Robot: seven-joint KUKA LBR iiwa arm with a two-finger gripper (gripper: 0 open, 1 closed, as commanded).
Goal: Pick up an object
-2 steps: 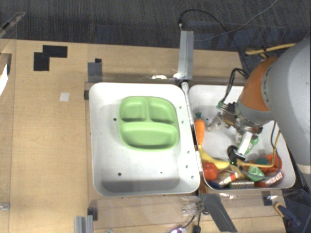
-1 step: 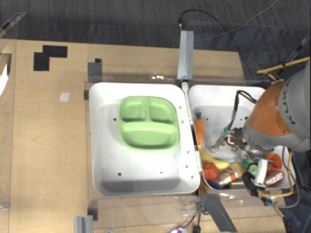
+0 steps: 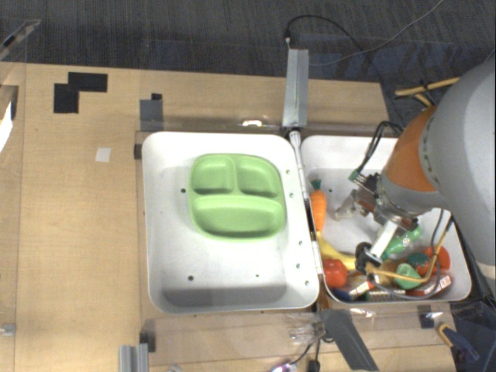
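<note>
My gripper [image 3: 347, 206] hangs low over the middle of the right bin [image 3: 337, 155], just right of an orange carrot [image 3: 318, 208] that lies along the bin's left wall. A yellow banana-like piece [image 3: 328, 248] and a red tomato [image 3: 335, 273] lie nearer the front left corner. A green item [image 3: 400, 245] and a red and orange cluster [image 3: 426, 266] crowd the front right, partly hidden by the arm. Nothing can be seen held in the gripper.
The left bin [image 3: 167, 231] holds a green divided plate [image 3: 235, 194] in its middle. A metal post [image 3: 295, 87] stands at the back between the bins. The arm's orange band [image 3: 407, 165] covers the right bin's far right side.
</note>
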